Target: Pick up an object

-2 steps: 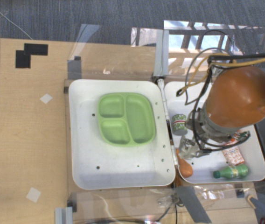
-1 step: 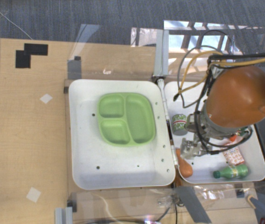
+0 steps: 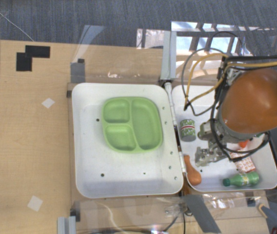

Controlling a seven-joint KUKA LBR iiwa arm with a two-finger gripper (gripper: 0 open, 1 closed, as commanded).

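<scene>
Green divided plate (image 3: 131, 124) in left bin (image 3: 87, 179)

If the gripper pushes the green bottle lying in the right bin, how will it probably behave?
The green bottle lies on its side, so it would probably roll. It looks like small plastic, likely light and smooth, so perhaps slippery. The bin wall beside it may stop it.

A light wooden bench top (image 3: 26, 145) fills the left and lower part of the camera view, with black square markings (image 3: 31, 56) near its upper left corner and small pale patches (image 3: 48, 102) scattered on it. Beyond its far edge lies dark grey-blue carpet (image 3: 128, 9). Metal brackets (image 3: 167, 57) and shiny framing (image 3: 211, 33) stand at the bench's far side, catching bright light.
</scene>
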